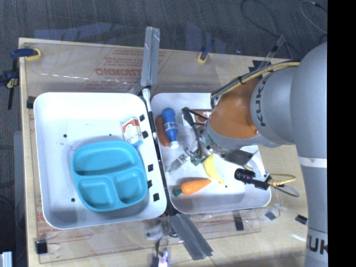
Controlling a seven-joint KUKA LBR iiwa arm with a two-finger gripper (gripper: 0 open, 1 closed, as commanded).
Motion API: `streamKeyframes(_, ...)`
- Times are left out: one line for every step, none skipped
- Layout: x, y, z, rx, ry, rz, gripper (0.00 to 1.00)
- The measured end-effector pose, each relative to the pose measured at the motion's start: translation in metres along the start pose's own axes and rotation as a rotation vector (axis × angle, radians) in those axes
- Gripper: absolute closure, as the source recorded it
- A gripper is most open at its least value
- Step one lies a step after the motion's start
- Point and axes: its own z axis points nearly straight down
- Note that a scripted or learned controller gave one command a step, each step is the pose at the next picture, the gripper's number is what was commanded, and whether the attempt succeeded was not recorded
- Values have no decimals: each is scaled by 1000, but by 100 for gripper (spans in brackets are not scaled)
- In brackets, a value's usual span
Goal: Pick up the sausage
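Right bin (245, 203), sausage (161, 130), bottle (169, 125), carrot (191, 187)

Robot lab; clamped bench (83, 65); twin white bins (50, 127); cables (289, 13)

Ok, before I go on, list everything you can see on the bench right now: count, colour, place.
bins: 2, white, side by side on the bench
divided plate: 1, light blue, three compartments, in the left bin toward its near side
small carton: 1, white and red, left bin, by the plate's far right corner
sausage: 1, reddish brown, right bin, along its left wall
bottle: 1, blue with white end, right bin, just right of the sausage
banana: 1, yellow, right bin, middle
carrot: 1, orange with green end, right bin, near edge
clamps: 2, blue and yellow, far edge of the bench
gripper: 1, metal, low over the right bin beside the banana
arm: 1, grey with orange band, from the right
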Motion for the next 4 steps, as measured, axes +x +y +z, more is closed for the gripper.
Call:
streamKeyframes(-52,6,0,-1,0,137,0)
streamKeyframes(-89,49,5,30,31,0,0)
streamKeyframes(-87,42,1,54,47,-7,100)
streamKeyframes(-38,90,2,17,4,-260,100)
